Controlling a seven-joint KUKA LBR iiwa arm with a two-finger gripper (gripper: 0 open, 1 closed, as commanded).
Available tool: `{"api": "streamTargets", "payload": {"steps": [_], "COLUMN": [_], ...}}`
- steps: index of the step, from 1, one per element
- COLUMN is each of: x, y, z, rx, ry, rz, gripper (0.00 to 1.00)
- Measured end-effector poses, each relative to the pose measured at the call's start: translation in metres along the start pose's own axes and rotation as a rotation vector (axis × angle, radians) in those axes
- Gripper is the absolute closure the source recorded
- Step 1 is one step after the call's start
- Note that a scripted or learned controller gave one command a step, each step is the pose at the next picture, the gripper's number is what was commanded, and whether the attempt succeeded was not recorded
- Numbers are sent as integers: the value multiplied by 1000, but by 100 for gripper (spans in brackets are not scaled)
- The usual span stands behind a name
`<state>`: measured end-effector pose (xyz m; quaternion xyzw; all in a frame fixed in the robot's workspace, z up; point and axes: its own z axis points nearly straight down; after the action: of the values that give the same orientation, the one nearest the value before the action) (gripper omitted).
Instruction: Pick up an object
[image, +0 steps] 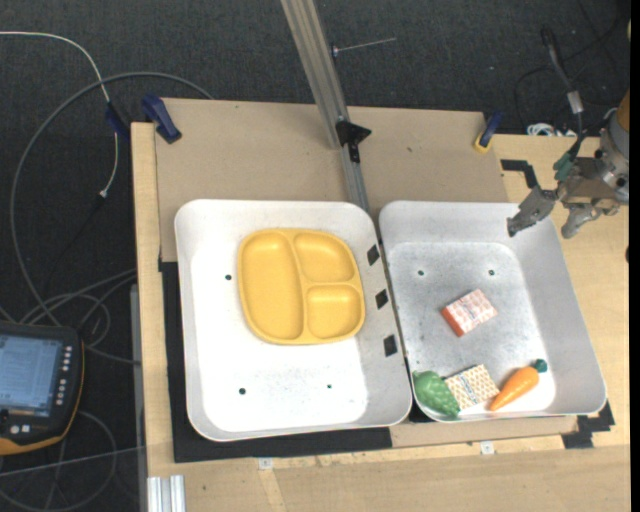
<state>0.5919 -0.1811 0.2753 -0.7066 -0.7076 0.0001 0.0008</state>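
We take the orange-and-white box (468, 312) as the likeliest thing to pick: it lies alone in the middle of the right bin (560, 290), tilted, with its long axis running from lower left to upper right. Bare bin floor surrounds it on all sides. Three more candidates crowd the bin's near edge: a green toy vegetable (436, 392), a pale patterned packet (471, 385) touching it, and a toy carrot (516, 387) just beside the packet, its tip pointing down and left.

From the box, the hand (551, 213) sits up and to the right, over the bin's far right corner, well apart from it. We see its two fingers spread apart with nothing between them.

So the coming move, as we judge it, carries the hand down and left toward the box, and the fingers would do best closing across its short side.

The left bin (200, 300) holds a yellow divided plate (300, 285), and both bins rest on the desk (250, 150).
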Motion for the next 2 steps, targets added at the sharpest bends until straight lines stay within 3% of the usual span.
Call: {"api": "streamTargets", "payload": {"steps": [1,2], "x": [0,-3], "y": [0,4], "z": [0,44], "rx": [0,5], "ry": [0,1], "rz": [0,1], "gripper": [0,0]}}
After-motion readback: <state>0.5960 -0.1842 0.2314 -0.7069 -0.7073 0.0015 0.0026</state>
